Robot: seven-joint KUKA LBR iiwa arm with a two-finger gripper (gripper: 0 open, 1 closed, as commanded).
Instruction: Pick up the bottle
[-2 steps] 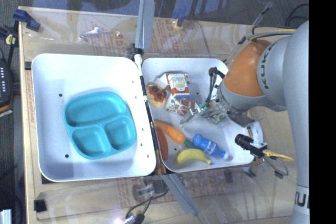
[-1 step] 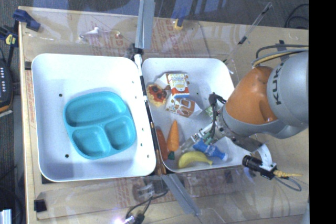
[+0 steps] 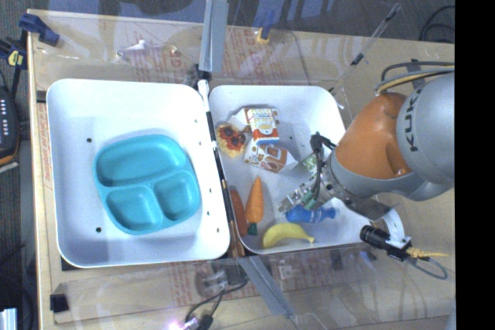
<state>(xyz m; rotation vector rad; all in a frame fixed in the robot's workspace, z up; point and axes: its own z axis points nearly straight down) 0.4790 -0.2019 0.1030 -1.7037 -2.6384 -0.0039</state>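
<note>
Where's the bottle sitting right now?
The blue bottle lies in the right bin, near its lower right corner, just above the banana and right of the carrot, with the gripper directly over it.

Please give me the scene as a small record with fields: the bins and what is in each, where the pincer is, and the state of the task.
left bin: holds a blue divided tray
right bin: holds a carton, a carrot, a banana, a blue bottle and a small red-and-yellow item
arm: reaches in from the right, orange band above the wrist
pincer: low in the right bin, right above the blue bottle
grasp: cannot tell whether the bottle is held
task state: bottle not seen lifted
</note>
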